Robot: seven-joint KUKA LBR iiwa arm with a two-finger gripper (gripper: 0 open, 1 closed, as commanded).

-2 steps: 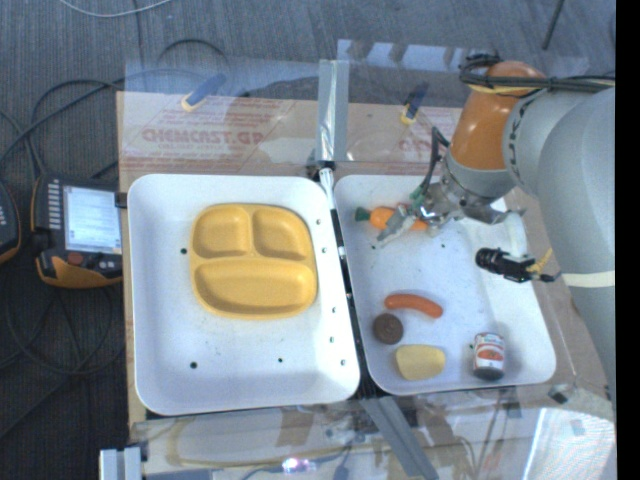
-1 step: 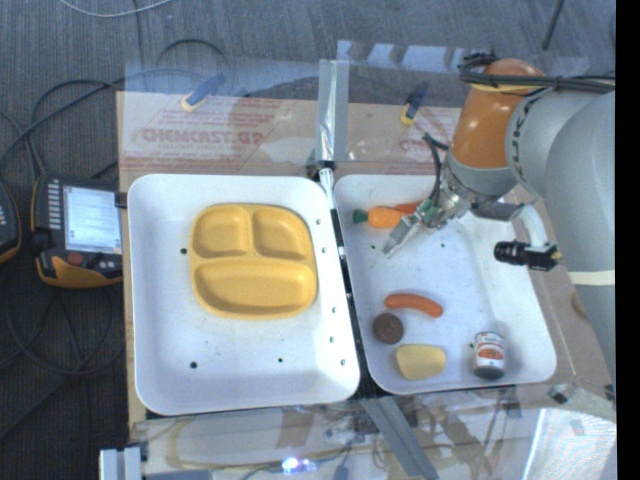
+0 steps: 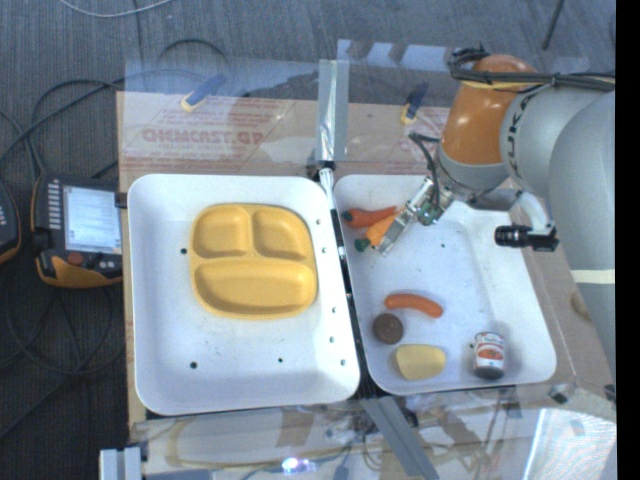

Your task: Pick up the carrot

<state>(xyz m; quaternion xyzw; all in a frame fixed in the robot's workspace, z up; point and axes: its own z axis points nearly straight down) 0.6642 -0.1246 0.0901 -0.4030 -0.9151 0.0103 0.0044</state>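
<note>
My pincer sits on the carrot in the right bin; I cannot tell whether it grips. The carrot looks light, stiff and smooth, so I'd take it mid-body, across its width.

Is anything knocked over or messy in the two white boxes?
Nothing stands out. The yellow tray lies flat in the left bin. In the right bin the carrot, sausage, brown disc, potato and small can lie apart, nothing spilled. The gripper is at the carrot.
</note>
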